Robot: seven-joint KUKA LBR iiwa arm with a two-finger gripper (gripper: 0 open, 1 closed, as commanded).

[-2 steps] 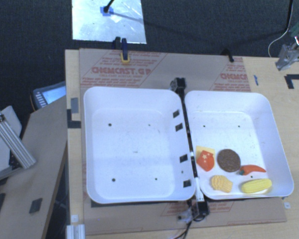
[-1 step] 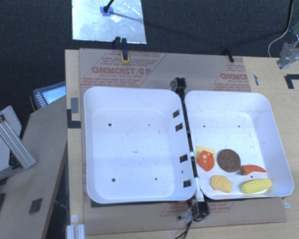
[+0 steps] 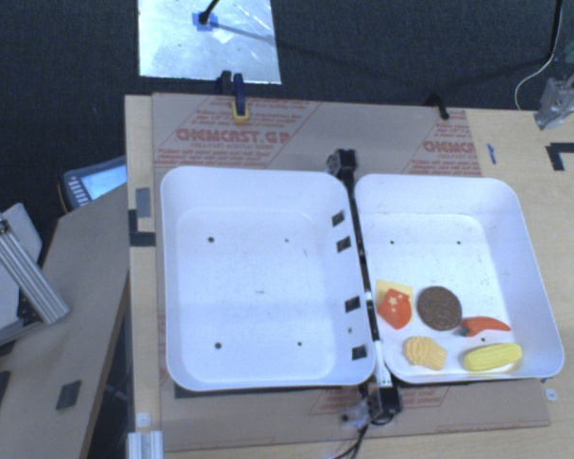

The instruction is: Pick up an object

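Observation:
Several toy foods lie in the near part of the right bin (image 3: pixel 450 208). A red and yellow wedge (image 3: pixel 394 304) sits nearest the divider. To its right is a round brown patty (image 3: pixel 439 307). A red chili pepper (image 3: pixel 483 326) lies right of the patty. Along the front wall rest a ridged yellow piece (image 3: pixel 425 353) and a corn cob (image 3: pixel 492 357).
The left bin (image 3: pixel 253 218) adjoins the right one, joined by black clips (image 3: pixel 349 275) along the shared wall. A yellow clamp (image 3: pixel 238 98) holds the board at the back. A shiny metal sheet (image 3: pixel 208 27) lies beyond the bench. An aluminium rail (image 3: pixel 19 266) stands left.

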